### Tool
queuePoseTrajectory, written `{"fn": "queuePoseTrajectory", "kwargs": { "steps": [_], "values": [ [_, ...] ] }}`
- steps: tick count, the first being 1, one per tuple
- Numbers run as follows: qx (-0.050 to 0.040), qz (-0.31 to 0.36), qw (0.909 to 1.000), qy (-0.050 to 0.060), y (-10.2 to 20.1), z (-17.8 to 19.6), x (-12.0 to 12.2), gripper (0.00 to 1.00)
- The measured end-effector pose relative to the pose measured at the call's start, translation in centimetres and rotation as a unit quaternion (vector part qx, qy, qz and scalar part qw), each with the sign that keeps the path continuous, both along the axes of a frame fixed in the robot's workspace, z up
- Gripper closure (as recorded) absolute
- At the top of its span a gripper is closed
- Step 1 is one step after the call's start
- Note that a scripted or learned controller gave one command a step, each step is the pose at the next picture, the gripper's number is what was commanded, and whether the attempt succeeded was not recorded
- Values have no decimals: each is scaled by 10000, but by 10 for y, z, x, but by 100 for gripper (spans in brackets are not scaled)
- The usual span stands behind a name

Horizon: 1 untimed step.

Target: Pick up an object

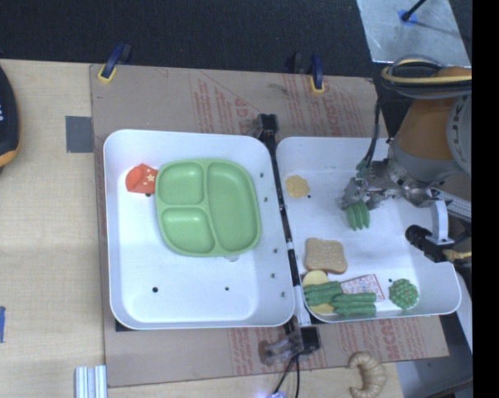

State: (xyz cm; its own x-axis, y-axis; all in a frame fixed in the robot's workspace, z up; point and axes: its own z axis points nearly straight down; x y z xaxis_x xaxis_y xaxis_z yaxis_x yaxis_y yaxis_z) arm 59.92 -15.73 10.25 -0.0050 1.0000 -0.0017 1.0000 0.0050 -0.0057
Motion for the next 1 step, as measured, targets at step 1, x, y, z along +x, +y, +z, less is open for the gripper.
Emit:
{"fn": "queuePoseTrajectory", "kwargs": {
  "steps": [1],
  "values": [
    [21,39,10000,-54,92,95,-6,100]
  ]
}}
